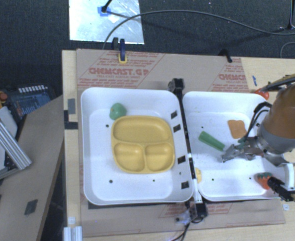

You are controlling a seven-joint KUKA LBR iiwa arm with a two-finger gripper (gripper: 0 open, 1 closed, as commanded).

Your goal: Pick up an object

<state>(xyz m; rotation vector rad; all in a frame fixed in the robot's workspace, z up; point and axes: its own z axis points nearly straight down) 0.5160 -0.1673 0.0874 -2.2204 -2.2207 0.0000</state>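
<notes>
My gripper (228,155) is low in the right bin (222,187), reaching in from the right, its tip pointing left. A green cylinder (210,140) lies tilted just up and left of the tip, close to it but apart. An orange-tan flat piece (236,128) lies above the gripper, near the arm. At the bin's lower right corner sits an orange and green carrot-like thing (263,179). A small yellow piece (198,174) rests against the right bin's left wall. I see nothing held at the tip.
The left bin (94,185) holds a yellow divided tray (141,143) and a green round lump (117,110) at its upper left. A black divider (182,129) runs between the bins. The arm's orange band (288,112) hangs over the right bin's right side.
</notes>
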